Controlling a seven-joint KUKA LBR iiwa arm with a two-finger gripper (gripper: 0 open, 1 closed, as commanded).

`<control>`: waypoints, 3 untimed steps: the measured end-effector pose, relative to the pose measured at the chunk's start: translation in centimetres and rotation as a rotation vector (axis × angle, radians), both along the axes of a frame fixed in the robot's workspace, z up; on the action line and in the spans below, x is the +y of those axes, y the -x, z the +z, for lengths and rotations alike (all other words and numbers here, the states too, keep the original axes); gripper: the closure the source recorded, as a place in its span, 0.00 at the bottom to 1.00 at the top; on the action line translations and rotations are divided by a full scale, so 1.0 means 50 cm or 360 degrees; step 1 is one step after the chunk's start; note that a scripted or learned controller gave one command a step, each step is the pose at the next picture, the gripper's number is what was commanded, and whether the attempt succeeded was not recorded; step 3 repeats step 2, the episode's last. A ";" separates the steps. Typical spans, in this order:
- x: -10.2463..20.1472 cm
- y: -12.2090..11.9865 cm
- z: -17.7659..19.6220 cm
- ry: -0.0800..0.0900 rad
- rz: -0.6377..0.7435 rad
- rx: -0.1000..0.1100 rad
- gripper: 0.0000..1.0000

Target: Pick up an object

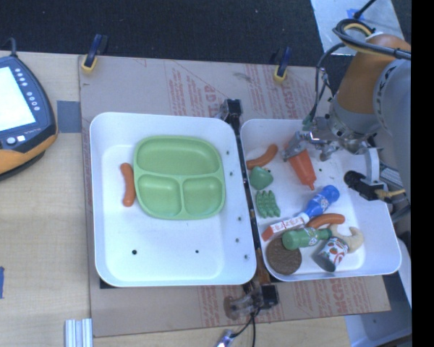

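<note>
Fingers of the gripper sit low over the back of the right bin, right at the top end of the orange carrot — whether they are spread or pinched, I cannot tell, the metal there is too jumbled to read. The carrot lies tilted on the bin floor, its upper end touching or just under the fingertips, its lower end pointing toward the front of the bin. The grey arm with its orange band comes down from the upper right.

Just left of the carrot, a sausage lies at a slant, and below it a green lump and a ribbed green piece. Below the carrot, a blue bottle leans across the middle of the bin, with another sausage under it. At the front sit a brown disc and a small can, close together.

Over in the left bin, a green divided tray lies flat, and a third sausage rests just beside its left edge. A tablet sits on the bench at far left.
</note>
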State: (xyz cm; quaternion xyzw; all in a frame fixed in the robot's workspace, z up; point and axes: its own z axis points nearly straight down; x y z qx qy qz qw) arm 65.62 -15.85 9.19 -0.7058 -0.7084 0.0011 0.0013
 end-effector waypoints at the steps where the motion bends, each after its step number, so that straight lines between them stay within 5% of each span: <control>1: -0.001 0.000 0.021 0.0000 0.0005 0.0003 1.00; 2: 0.176 0.025 0.202 -0.0002 0.0002 -0.0003 1.00; 3: 0.176 0.025 0.202 -0.0002 0.0002 -0.0003 1.00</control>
